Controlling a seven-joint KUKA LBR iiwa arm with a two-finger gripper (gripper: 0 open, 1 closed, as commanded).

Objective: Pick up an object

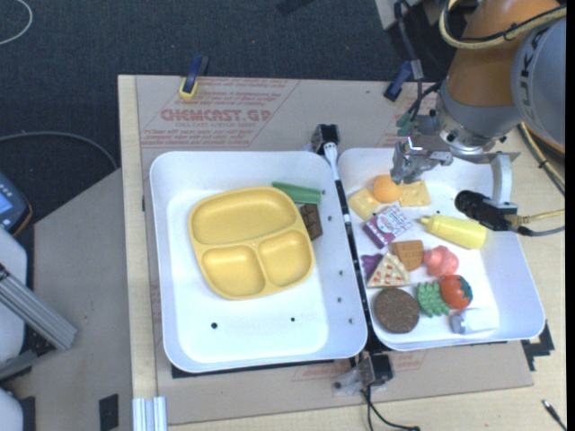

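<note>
My gripper [411, 162] hangs over the far part of the right bin [517, 281], and I cannot tell from this slanted view how it is set, because the metal at the tip blurs into the pieces beneath it.

Far off to my left lies the largest thing, a yellow divided plate [250, 241] in the left bin [171, 268], with a green stick [297, 191] and a brown block [311, 220] touching its near-to-me edge. None of that bears on my next move, I judge.

What matters sits almost straight under me: the orange ball [386, 189], just to the left and toward the camera from my tip, touching or nearly touching a pale yellow cheese wedge [414, 194] directly below me. The ball is round, so it has no long axis to line up with. It looks smooth, small and bright orange, and I expect it could roll off if I close off-centre.

Further toward the camera from me lie the yellow squeeze bottle [458, 231], its long axis running left to right, then a purple wrapped packet [387, 222], a dark round patty [396, 310], a pizza slice [388, 272], a pink piece [441, 260] and a red tomato [456, 290].
</note>
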